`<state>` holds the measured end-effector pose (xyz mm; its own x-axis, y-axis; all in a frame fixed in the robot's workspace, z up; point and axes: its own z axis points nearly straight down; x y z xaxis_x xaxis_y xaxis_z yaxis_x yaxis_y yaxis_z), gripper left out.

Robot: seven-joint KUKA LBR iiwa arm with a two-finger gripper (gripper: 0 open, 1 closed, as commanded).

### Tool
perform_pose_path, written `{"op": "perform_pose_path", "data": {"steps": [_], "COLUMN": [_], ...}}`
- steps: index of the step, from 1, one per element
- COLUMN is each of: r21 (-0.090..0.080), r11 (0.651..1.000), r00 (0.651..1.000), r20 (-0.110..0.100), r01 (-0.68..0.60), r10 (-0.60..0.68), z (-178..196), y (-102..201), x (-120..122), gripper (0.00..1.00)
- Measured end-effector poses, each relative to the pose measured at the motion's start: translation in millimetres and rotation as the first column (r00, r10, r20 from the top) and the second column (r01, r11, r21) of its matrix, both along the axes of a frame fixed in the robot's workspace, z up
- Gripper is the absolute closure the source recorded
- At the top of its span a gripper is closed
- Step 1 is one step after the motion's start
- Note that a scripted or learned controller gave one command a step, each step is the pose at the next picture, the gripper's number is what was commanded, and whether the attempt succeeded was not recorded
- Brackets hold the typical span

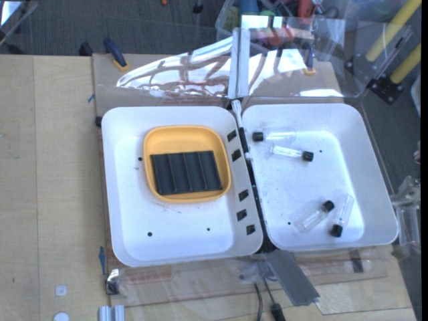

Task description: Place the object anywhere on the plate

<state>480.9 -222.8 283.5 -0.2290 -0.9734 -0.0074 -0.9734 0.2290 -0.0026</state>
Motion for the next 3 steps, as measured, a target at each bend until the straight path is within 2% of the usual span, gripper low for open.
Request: {"op": "perform_pose_path", "data": {"steps": [1,2,3], "r21": [0.000,-0.001,-0.001], "r11": [0.951,0.865,0.734], "r00": [0.951,0.865,0.734], "r20": [0.001,0.003,0.003], "r01": [-0.308,-0.503,-0.680], "r10": [0.308,0.503,0.680], "z": [-7.8,2.5,9.9], "y": [0.5,3.9,14.4], "x": [-0.1,0.0,4.3], "gripper": [1.00,1.00,1.00]}}
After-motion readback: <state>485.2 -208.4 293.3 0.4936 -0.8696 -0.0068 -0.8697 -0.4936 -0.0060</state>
